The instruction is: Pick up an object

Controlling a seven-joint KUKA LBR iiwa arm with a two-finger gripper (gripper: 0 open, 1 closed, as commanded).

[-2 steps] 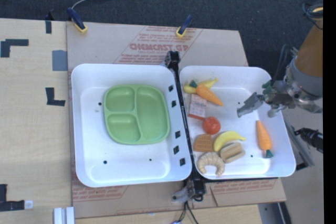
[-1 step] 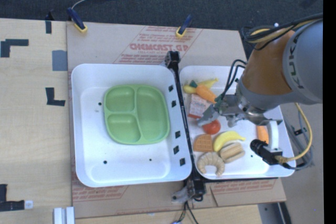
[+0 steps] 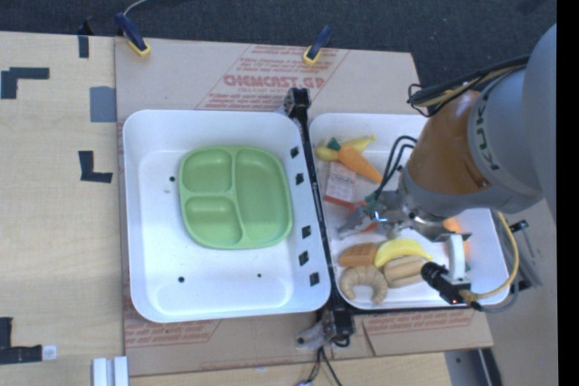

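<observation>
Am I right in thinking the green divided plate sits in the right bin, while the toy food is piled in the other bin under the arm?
Not quite: the camera view shows the green plate in the left bin. The toy food lies in the right bin, under the arm.
</observation>
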